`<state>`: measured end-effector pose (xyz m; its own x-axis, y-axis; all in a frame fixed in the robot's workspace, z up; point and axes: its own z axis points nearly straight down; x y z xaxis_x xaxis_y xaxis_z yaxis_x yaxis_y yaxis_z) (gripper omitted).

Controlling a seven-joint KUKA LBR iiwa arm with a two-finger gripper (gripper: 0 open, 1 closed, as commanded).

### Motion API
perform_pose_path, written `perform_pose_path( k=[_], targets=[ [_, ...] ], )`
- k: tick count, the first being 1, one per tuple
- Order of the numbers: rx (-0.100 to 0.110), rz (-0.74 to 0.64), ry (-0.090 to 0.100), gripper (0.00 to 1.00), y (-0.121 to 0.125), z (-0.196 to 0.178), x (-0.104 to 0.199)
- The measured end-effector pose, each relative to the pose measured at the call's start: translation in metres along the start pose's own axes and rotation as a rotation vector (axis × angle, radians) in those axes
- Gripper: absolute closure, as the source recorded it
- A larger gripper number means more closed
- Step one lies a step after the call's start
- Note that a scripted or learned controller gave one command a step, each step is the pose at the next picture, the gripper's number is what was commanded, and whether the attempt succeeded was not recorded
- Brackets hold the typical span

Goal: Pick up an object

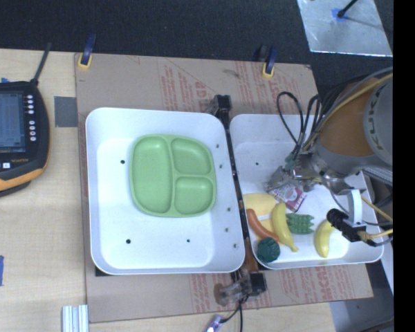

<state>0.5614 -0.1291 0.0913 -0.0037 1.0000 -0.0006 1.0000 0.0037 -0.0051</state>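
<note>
- Camera view: the surface carries two shallow white bins side by side, the left bin and the right bin, their inner rims touching.
- Landmark: the green divided plate lies flat in the middle of the left bin. All other positions are given relative to it.
- The arm enters to the right of the plate, above the right bin. Black cables loop over its wrist.
- The tool sits low over the right bin, just right of the plate. Whether its jaws are open or closed cannot be told; nothing is seen gripped.
- A yellow banana lies right of and below the plate. Its long axis runs from upper left to lower right, the dark tip at the lower right.
- A second, smaller yellow piece lies farther right, its long axis near vertical.
- A green leafy toy lies between the two yellow items, touching the banana.
- An orange-red strip runs diagonally just left of the banana, ending near a dark teal round object.
- A pale yellow lump lies nearest the plate's right edge.
- A handheld control pendant rests well left of the plate.
</note>
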Motion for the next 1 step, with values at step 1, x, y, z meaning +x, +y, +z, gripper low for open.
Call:
perform_pose_path(
  k=[1],
  targets=[
    [0.000,-0.001,0.001,0.00,-0.0399,0.0001,-0.0118]
  ],
)
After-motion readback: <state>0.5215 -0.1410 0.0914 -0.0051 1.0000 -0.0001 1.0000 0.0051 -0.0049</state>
